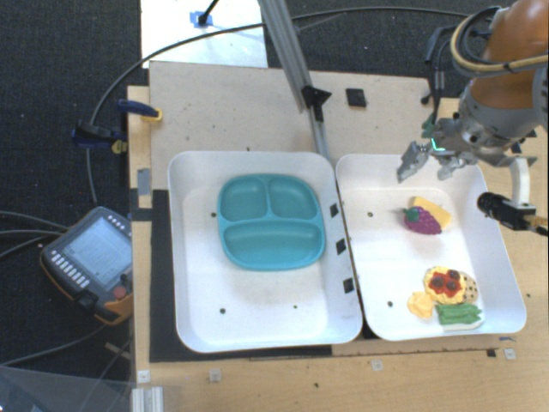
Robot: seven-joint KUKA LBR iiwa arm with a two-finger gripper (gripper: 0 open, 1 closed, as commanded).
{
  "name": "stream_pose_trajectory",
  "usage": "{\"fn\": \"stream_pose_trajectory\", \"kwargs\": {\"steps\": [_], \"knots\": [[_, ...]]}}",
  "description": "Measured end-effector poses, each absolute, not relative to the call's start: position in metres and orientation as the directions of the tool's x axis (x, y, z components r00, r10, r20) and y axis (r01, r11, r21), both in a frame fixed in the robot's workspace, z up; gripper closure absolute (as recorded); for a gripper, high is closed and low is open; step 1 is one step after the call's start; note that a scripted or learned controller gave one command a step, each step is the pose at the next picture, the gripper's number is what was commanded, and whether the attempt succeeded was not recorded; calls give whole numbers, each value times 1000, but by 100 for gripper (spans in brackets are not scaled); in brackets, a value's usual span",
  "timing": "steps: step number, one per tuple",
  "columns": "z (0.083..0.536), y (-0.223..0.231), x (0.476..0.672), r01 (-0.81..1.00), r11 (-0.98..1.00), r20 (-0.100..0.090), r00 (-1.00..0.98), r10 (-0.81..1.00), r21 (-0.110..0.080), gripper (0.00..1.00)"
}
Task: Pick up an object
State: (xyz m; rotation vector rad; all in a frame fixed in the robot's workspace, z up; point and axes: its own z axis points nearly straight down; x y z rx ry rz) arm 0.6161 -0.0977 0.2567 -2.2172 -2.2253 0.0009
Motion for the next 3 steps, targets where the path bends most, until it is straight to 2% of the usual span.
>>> {"fn": "stream_pose_trajectory", "kwargs": {"steps": [1, 3], "knots": [[258, -98, 617, 1000, 4, -1, -4, 1000, 2, 0], [171, -90, 613, 1000, 1, 0, -1, 1000, -1, 0]]}}
